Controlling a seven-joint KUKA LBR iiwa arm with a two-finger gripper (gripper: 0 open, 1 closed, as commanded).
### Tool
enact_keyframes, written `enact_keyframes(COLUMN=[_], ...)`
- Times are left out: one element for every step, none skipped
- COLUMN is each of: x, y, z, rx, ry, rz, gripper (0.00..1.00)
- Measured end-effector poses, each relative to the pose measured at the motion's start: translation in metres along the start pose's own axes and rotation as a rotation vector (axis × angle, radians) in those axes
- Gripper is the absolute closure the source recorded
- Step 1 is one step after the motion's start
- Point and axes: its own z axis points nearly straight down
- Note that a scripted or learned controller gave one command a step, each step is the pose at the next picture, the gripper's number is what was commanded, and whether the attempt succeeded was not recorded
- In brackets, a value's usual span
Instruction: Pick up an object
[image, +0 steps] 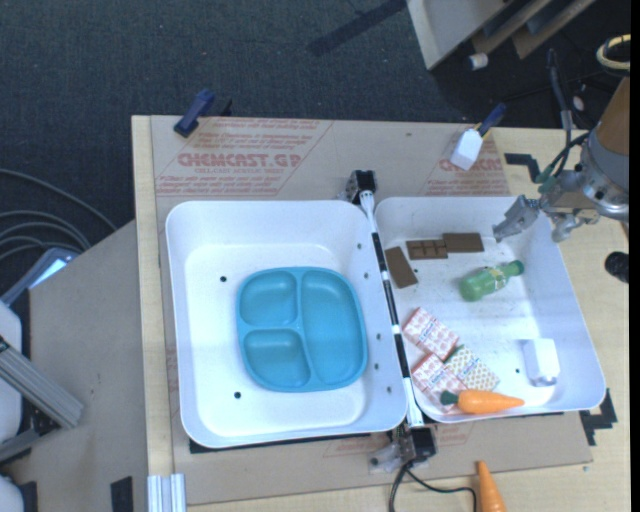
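In the right bin lie a green bottle, a brown chocolate bar, a brown slab leaning at the divider, two patterned packets, an orange carrot and a small white object. My gripper hovers over the bin's far right corner, above and to the right of the bottle. Its fingers are open with nothing between them.
The left bin holds a blue divided plate. A second orange carrot lies on the bench in front of the bins. Blue and white clamps sit on the cardboard behind the bins.
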Motion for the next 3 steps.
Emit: enact_keyframes(x=[0.034,0.050,0.052], y=[-0.015,0.042,0.043], z=[0.125,0.128,0.118], rx=[-0.001,0.027,0.026], ry=[-0.001,0.001,0.002], rz=[0.001,0.007,0.004], gripper=[0.00,0.00,1.00])
